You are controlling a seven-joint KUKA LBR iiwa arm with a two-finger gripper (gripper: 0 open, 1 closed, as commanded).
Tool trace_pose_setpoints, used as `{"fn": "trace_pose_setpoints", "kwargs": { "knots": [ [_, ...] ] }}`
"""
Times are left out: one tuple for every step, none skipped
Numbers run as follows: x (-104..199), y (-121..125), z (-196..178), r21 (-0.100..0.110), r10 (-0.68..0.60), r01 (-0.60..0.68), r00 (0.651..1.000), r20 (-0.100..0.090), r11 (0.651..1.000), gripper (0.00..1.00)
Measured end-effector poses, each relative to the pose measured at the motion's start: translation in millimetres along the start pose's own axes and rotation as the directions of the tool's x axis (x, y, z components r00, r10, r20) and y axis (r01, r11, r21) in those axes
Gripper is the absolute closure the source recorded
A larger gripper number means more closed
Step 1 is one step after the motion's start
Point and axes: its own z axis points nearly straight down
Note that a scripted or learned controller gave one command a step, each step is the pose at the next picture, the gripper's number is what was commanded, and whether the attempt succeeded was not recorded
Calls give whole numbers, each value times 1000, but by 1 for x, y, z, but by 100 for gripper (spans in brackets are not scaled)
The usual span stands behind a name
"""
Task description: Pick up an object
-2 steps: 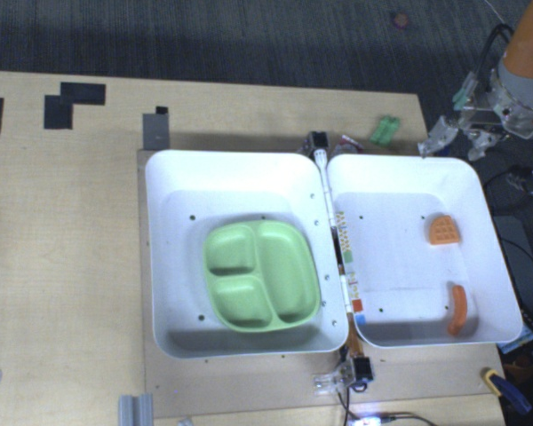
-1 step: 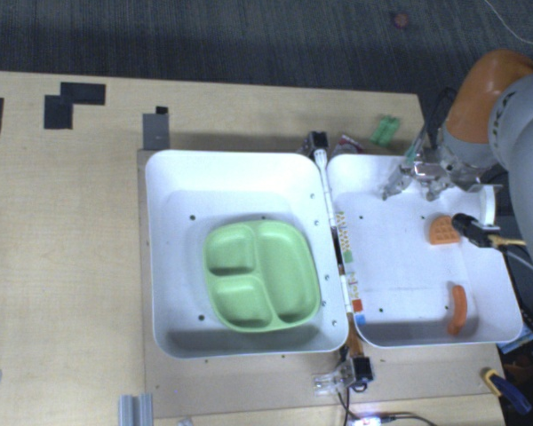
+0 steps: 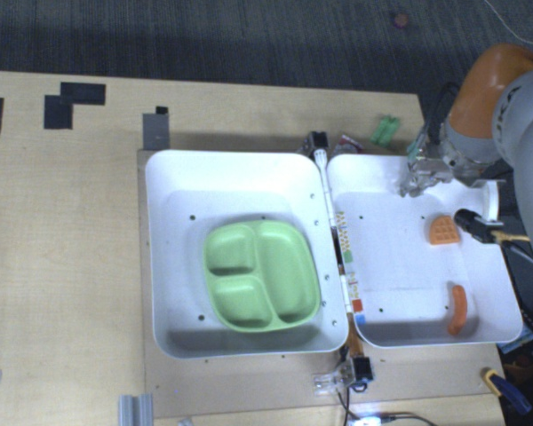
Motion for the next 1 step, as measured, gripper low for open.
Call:
{"fn": "trace_pose_setpoints", "kwargs": {
  "knots": [
    [0, 0, 0, 1, -1, 1, 1000, 0, 1000, 0]
  ]
}}
